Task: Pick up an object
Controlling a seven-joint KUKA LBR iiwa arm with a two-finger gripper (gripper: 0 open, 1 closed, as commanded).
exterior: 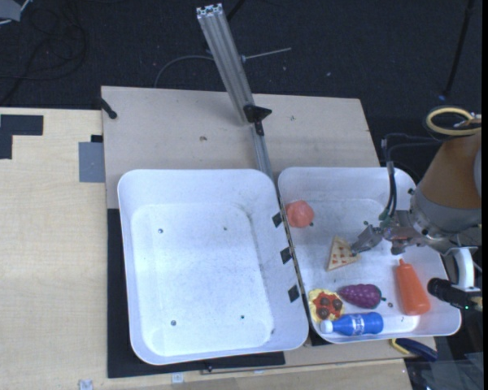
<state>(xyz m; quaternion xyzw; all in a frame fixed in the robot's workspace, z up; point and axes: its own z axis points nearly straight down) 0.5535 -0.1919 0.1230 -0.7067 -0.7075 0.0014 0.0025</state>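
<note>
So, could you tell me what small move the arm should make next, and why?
Probably a short descent onto the pizza slice. The gripper sits at the slice's upper right edge in the right bin, with nothing seen between its fingers, so lowering and closing there seems the nearest route to a pick.

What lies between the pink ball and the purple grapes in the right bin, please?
The pizza slice lies between the ball and the grapes, seen in the camera view, with the claw at its right edge.
</note>
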